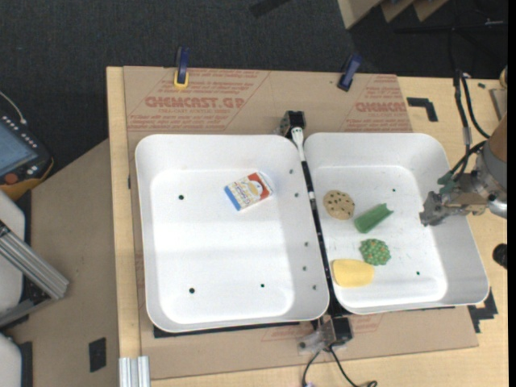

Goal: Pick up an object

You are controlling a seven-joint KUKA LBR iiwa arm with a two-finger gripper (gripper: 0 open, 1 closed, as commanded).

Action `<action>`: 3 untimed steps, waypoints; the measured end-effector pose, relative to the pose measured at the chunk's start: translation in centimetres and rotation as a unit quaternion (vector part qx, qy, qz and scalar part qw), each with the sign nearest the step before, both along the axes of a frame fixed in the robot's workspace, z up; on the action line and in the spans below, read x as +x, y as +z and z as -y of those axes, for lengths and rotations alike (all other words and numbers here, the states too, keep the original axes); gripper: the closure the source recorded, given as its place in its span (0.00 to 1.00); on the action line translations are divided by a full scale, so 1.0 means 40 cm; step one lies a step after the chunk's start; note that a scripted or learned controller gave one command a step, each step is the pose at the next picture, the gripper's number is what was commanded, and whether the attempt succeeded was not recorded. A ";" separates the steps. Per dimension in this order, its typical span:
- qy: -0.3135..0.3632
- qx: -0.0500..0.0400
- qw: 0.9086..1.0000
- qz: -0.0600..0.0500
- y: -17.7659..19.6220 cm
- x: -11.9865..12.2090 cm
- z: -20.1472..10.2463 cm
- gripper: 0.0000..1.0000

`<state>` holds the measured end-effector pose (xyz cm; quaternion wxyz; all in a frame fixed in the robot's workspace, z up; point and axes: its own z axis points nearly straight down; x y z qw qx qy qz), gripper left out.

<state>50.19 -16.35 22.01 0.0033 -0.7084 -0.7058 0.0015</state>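
Over the right bin's far edge we see the claw, and we cannot tell how it is set. Nothing is visibly pinched. Just left of it lie a green block, a cookie, a green dotted ball and a yellow piece. We judge the block nearest: we should centre above it, then drop straight. Reaching in from the right, the arm sits low.

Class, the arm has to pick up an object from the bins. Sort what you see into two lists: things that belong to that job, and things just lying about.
Part of the job:
- small white carton with red and blue print
- round tan cookie
- green oblong block
- green speckled round piece
- yellow lump
- claw

Lying about:
- blue clamps
- brown cardboard sheet
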 end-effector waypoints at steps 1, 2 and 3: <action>0.002 -0.001 1.000 0.003 -0.106 -0.058 0.051 1.00; 0.006 -0.003 1.000 0.009 0.026 0.181 -0.043 1.00; 0.000 0.000 1.000 -0.001 -0.116 -0.008 -0.025 1.00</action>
